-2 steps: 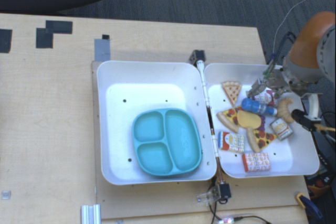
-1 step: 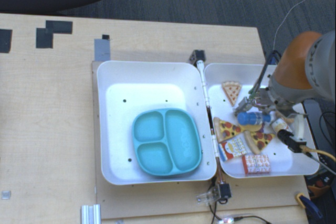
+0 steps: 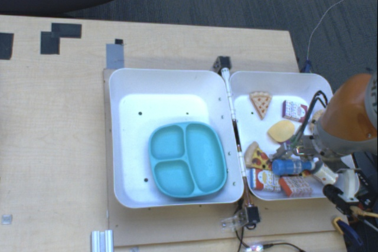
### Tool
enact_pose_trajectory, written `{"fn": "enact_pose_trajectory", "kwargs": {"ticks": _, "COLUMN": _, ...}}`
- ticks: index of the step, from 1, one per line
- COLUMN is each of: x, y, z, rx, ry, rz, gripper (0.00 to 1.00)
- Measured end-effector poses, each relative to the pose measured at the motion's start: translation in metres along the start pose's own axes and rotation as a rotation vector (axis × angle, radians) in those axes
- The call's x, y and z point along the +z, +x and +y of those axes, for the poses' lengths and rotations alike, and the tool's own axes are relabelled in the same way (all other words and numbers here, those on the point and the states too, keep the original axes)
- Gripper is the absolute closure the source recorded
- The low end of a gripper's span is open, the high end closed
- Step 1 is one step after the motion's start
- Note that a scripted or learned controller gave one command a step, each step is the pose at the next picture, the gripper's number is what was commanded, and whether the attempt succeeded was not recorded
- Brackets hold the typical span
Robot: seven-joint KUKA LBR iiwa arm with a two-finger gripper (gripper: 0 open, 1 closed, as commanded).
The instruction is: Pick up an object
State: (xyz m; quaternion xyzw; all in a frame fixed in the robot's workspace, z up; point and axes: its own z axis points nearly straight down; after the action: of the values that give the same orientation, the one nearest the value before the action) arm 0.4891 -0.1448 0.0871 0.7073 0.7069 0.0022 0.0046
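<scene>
One arm works low in the right bin (image 3: 323,84), reaching phase of the pick.
From the overhead camera, the tool (image 3: 282,157) hovers by a blue bottle (image 3: 290,167) near the bin's front edge; its grip state is unreadable. Next: descend, centre, close.

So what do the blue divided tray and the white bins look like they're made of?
Blue divided tray: likely moulded plastic, going by its even colour, rounded compartment walls and soft sheen. Left white bin and right white bin: probably thin formed plastic, smooth with rounded corners and a slight gloss, though the look leaves it open.
</scene>
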Motion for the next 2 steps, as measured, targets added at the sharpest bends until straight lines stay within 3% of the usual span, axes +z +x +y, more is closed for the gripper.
{"fn": "enact_pose_trajectory", "kwargs": {"ticks": 1, "x": -0.011, "y": 0.000, "z": 0.003, "rx": -0.001, "ry": -0.007, "rz": 0.000, "gripper": 1.00}}
{"fn": "enact_pose_trajectory", "kwargs": {"ticks": 2, "x": -0.059, "y": 0.057, "z": 0.077, "rx": -0.004, "ry": 0.006, "rz": 0.004, "gripper": 1.00}}
